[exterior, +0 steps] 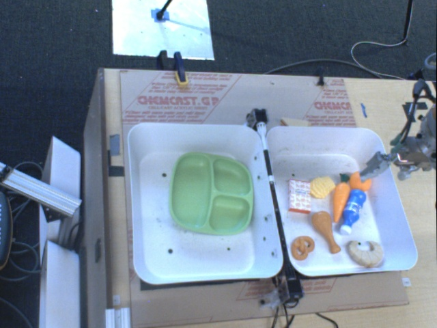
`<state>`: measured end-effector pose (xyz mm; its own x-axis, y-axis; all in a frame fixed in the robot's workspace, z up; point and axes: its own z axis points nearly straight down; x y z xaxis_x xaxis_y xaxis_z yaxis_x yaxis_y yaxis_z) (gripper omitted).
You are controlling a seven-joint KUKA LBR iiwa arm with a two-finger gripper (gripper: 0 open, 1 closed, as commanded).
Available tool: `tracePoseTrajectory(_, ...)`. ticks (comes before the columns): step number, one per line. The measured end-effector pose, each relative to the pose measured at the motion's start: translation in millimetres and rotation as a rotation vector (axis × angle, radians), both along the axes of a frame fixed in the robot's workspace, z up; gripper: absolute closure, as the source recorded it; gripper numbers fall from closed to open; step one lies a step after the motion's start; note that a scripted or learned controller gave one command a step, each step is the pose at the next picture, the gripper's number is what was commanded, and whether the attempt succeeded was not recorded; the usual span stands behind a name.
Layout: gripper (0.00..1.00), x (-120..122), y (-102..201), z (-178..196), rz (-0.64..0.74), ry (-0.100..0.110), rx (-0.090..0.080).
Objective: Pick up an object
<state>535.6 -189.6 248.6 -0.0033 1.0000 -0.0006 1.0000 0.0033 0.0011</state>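
Camera view: a grey arm reaches in over the far right rim of the right bin (382, 141), its tool (374, 162) hanging just above the bin's upper right corner.
Tool state: a grey finger (376, 161) points down and left toward the toys; whether the fingers stand apart or together cannot be told, and nothing shows between them.
Nearest object: a small orange piece (360, 181) lies just below and left of the tool, touching the blue bottle (352, 209).
Further from the tool: the carrot (340, 199) and yellow chip (322, 187) lie to its lower left; beyond them the wafer packet (299, 196), drumstick (326, 229), pretzel (301, 247) and pale biscuit (365, 253).
Well apart: the green tray (211, 193) in the left bin (147, 142), on the desk (171, 93).
Step in hand: approach, by the look of it; no object is lifted yet.
Next move calls for: a short descent onto one toy, likely the orange piece, with care since bottle and carrot crowd it.
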Motion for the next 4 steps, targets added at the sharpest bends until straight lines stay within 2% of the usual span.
tracePoseTrajectory(1, 0.0, 32.0, -16.9, -164.1, -0.002, -0.001, 0.0)
tracePoseTrajectory(2, 0.0, -1.7, 5.6, -164.2, -0.002, 0.0, 0.0)
tracePoseTrajectory(3, 1.0, -0.7, 5.4, -153.4, -0.001, -0.003, -0.001)
tracePoseTrajectory(4, 1.0, -46.4, 40.9, -83.2, 0.0, -0.001, 0.001)
